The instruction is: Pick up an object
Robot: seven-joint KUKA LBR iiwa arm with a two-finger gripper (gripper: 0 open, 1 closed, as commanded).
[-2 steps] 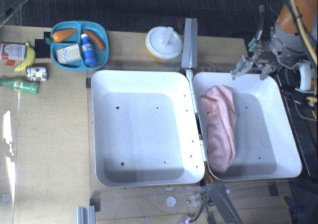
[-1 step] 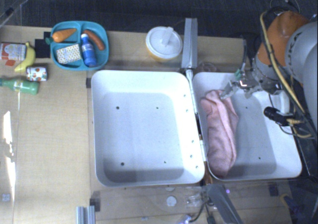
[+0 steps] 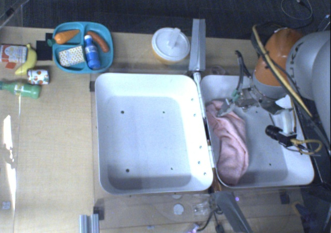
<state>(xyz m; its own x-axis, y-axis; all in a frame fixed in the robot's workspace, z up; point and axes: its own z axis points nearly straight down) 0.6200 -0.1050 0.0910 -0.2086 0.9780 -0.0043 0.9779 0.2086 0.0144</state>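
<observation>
A crumpled pink cloth (image 3: 230, 141) lies along the left side of the right bin (image 3: 274, 172), stretching from the bin's far end almost to its near wall. My gripper (image 3: 235, 104) is low at the cloth's far end, right at its upper edge, where the fabric rises in a small peak. The grey arm with its orange band (image 3: 276, 59) comes in from the right, above the bin's far right corner.
The left bin (image 3: 145, 134) sits beside the right one. Behind the bins are a white lidded cup (image 3: 170, 44) and a blue divided plate (image 3: 83, 46) with toy food. A banana (image 3: 28, 59), a small can (image 3: 38, 76) and a green bottle (image 3: 20, 89) lie at the far left. Cables (image 3: 289, 141) hang over the right bin.
</observation>
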